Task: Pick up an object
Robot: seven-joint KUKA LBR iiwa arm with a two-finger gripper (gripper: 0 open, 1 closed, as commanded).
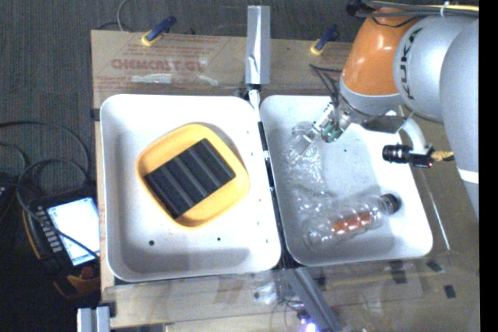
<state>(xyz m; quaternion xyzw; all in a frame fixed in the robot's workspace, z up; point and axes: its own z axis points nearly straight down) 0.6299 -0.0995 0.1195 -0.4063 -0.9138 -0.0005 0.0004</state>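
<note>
gripper (331, 128) over right bin (405, 245), can't tell its state | clear bottle (350, 221) lying flat: light, slick, crushable | grab mid-body, across width

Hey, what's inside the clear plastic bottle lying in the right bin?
Through the clear plastic bottle shows something reddish-orange near its middle; what it is cannot be told. Its dark cap hides the neck's inside. It lies in the right bin.

The claw (330, 128) hangs over the right bin (412, 245) beside crumpled clear plastic (305, 159), above a clear bottle (350, 221).
</note>
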